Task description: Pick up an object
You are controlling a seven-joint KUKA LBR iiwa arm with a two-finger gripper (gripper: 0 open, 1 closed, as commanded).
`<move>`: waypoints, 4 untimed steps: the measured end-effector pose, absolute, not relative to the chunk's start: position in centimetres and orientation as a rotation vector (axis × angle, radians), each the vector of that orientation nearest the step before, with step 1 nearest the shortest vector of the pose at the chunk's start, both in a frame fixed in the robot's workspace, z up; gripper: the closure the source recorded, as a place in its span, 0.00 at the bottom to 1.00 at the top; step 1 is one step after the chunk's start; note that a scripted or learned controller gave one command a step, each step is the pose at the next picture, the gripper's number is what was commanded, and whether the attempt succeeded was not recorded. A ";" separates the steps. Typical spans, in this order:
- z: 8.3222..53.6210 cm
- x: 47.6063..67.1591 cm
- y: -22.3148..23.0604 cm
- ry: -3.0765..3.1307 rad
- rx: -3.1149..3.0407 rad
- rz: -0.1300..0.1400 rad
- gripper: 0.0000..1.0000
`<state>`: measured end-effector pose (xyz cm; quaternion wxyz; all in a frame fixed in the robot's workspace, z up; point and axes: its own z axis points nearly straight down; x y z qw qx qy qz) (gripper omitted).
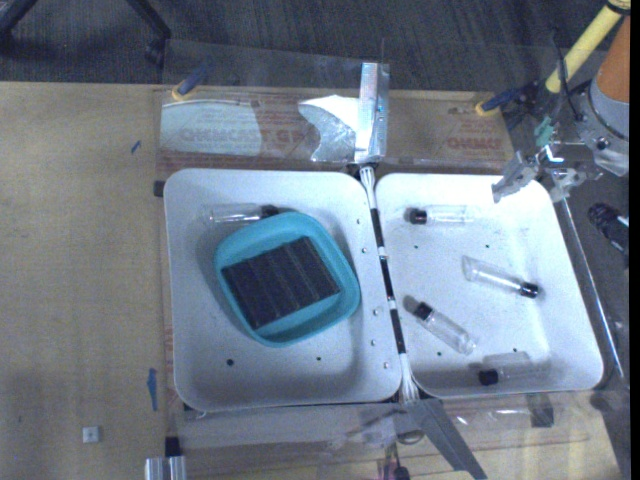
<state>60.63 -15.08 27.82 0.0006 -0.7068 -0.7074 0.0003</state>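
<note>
Bench, L to R. Left bin (190, 268): shallow white plastic, rounded corners. Holds a teal dish (288, 278), squarish w/ soft corners, upside-up, w/ a dark ribbed pad (280, 283) lying inside. A clear tube (238, 213) w/ black cap lies just beside the dish's upper-left rim, partly tucked against it.

Right bin (570, 268): same type, smooth, glossy. Four clear tubes w/ black caps, well apart from each other: one near the top (437, 214), one at mid-right (498, 276), one at lower-centre (443, 326), one along the bottom wall (505, 367). Any of these is a pick candidate; none is lifted yet.

Gripper (515, 180): hangs at the right bin's upper-right corner, over the rim, apart from every tube. Nothing visible between its tips; open/closed state cannot be told at this res.

Risks (judgement):
- Tubes are round, slick, see-through. Likely to roll or squirt out if closed on off-centre.
- Bottom tube hugs the wall; a tip may hit the wall before closing.
- Tube beside the dish: tip may catch the dish rim.
- Descent at present spot would strike the bin rim, not a tube.
</note>
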 end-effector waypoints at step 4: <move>8.9 54.0 -9.8 -2.311 -2.135 -0.008 0.00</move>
